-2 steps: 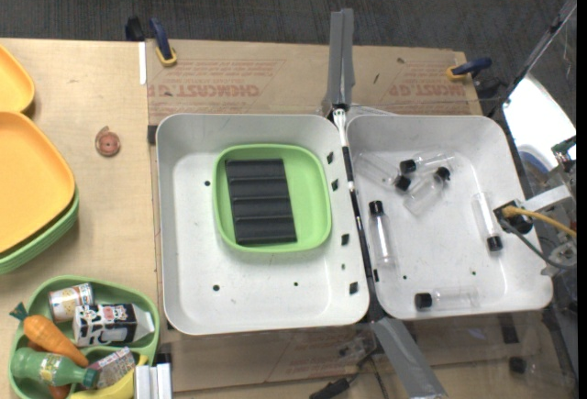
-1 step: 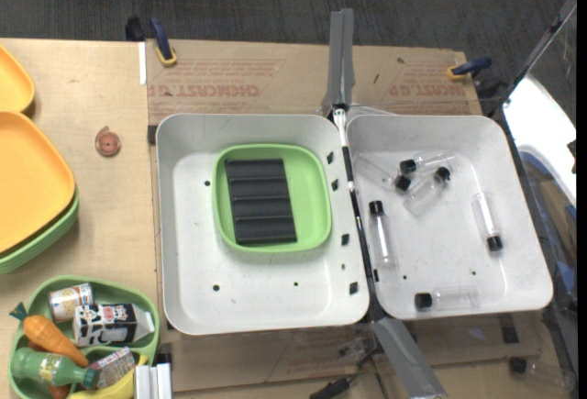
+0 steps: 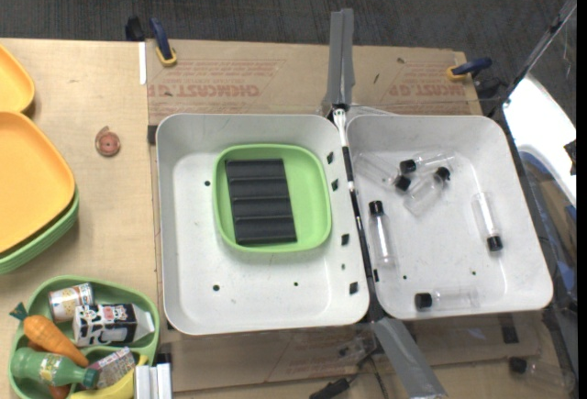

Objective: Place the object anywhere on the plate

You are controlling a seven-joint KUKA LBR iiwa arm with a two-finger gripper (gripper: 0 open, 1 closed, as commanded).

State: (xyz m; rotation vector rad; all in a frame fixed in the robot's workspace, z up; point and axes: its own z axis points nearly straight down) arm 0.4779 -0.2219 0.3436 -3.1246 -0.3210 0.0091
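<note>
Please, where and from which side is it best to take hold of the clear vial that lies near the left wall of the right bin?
Probably grip the clear vial at mid-body from straight above, the pincer closing across its width: it lies flat, black cap at the far end.

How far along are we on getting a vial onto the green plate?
Nothing looks done yet: the green plate in the left bin carries just a dark ribbed block, no vial. Nothing is in hand. The clear vials with black caps, such as the one by the divider, lie in the right bin. Picking one and placing it on the plate is all left.
</note>
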